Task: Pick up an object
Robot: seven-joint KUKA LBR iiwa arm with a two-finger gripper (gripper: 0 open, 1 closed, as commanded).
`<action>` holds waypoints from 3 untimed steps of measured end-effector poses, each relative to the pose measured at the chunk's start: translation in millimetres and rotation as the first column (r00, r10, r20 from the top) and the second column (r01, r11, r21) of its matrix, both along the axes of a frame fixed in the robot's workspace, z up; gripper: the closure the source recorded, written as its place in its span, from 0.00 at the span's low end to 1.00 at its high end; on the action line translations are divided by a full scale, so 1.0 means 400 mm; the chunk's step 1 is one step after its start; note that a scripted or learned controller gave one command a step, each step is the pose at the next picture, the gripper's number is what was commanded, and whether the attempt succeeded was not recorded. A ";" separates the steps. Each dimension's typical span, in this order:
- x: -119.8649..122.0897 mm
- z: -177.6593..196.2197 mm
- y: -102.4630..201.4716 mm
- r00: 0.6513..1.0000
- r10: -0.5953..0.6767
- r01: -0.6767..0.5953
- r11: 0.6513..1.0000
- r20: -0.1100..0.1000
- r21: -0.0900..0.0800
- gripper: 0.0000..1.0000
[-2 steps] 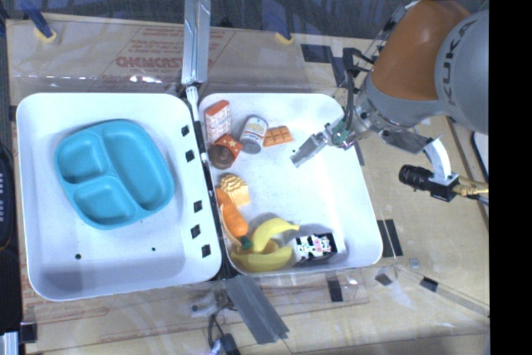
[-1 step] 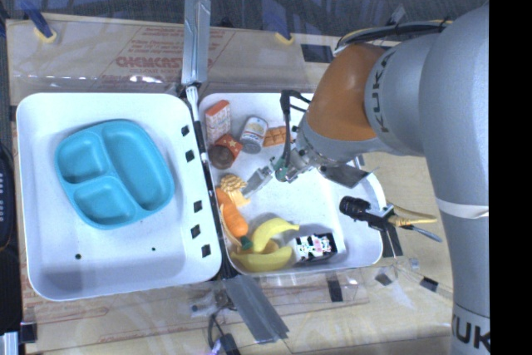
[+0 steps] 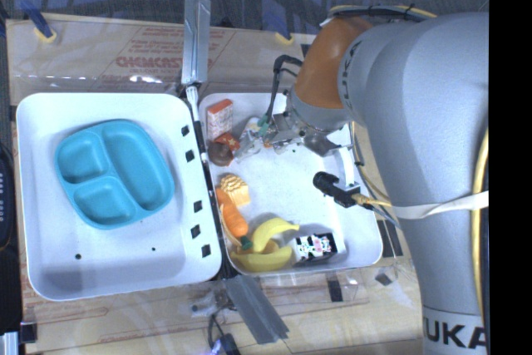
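Observation:
The right bin (image 3: 287, 179) holds several objects. An orange-and-white carton (image 3: 219, 117) stands at its far left corner, with a brown round item (image 3: 223, 149) just below it. Further down the left wall lie a yellow-orange pastry-like piece (image 3: 234, 189) and an orange carrot (image 3: 234, 222). A yellow banana (image 3: 266, 241) and a black-and-white cow-patterned box (image 3: 314, 247) sit at the near edge. My gripper (image 3: 266, 132) is low in the far part of this bin, just right of the carton and the brown item. The wrist hides its tips.
The left bin (image 3: 100, 262) holds a blue divided plate (image 3: 115, 171). A metal divider bar (image 3: 196, 37) runs between the bins at the back. The grey arm with its orange band (image 3: 328, 66) covers the right bin's far right side. A black part (image 3: 334, 188) sticks out below the wrist.

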State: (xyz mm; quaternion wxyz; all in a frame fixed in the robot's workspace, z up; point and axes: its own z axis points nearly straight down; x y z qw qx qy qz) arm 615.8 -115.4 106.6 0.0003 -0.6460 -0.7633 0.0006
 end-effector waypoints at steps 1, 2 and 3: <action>0.099 -0.039 0.037 1.000 0.003 -0.003 1.000 -0.003 0.001 0.00; 0.103 -0.009 0.041 1.000 0.011 -0.011 1.000 0.000 0.000 1.00; 0.104 -0.033 0.020 1.000 0.016 -0.016 1.000 0.000 0.001 1.00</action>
